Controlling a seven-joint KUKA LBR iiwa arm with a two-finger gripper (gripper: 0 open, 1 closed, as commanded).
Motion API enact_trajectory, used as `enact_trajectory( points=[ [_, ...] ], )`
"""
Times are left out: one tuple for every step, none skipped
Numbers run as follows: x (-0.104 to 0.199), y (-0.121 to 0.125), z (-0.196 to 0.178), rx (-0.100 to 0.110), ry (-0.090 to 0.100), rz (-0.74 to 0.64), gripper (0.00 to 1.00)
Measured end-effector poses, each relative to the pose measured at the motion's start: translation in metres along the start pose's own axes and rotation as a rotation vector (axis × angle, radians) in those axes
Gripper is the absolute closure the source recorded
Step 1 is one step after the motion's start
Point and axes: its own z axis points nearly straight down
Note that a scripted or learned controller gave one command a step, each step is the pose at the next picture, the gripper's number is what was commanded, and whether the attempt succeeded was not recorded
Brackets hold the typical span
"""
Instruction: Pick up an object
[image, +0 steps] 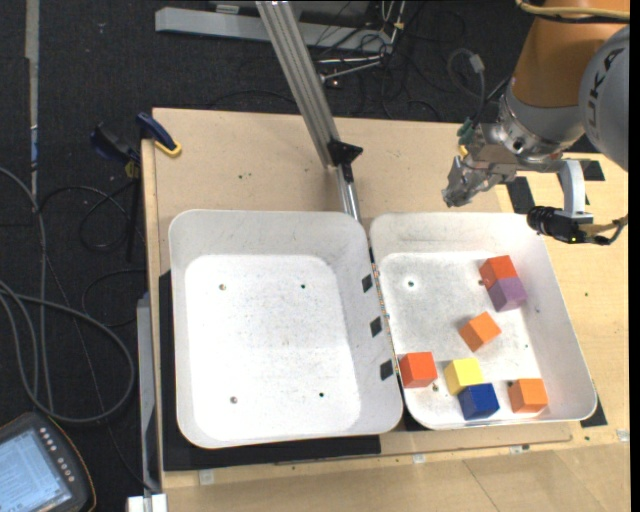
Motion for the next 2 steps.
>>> enact_trajectory(
  points=[
    [0.051,0.009,0.004,-0.001,0.000,0.000,1.00],
    [0.113,0.000,0.012,0.002,0.001,0.000,1.00]
  ],
)
